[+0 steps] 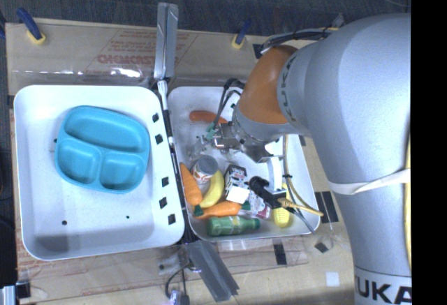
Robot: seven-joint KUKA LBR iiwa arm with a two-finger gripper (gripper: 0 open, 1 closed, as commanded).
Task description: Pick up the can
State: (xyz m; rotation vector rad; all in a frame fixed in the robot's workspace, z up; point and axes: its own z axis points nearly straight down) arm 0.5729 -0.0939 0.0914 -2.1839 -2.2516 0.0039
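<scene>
I count one can [204,169], two carrots [190,185] and one banana [214,188] along the right bin's [305,178] left side. The gripper [222,136] hangs just above the can; its opening I cannot tell, the wrist hiding it.

Lab: clamped bench [84,45], white bins [28,157]

Two white bins sit side by side, the left bin [28,178] bearing one blue divided tray [103,149], the right bin [307,178] holding one can [204,169], one banana [214,189], two carrots [190,185] [222,210], one green bottle [233,225] and one sausage [204,116].
</scene>
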